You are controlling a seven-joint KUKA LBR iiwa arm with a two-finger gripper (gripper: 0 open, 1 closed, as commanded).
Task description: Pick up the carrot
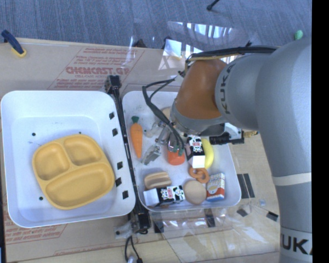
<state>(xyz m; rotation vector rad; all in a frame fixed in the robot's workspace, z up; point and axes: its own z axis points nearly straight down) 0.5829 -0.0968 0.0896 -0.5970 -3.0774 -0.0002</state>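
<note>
Your carrot [136, 138] lies centre-frame, at the right bin's [233, 171] left wall: likely light, rigid, smooth plastic. Grip mid-body across its width. Fingers [152, 155] look apart, holding nothing.

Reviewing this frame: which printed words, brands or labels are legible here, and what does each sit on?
"CHEMCAST" in red on the brown cardboard sheet under the white bins; the smaller red lines below it are too blurred to read.
"KUKA" running down the grey robot arm beside its orange band.
"UK", a cropped logo, on the arm's grey base.
Print on the small red-and-white carton is too small to read.
</note>
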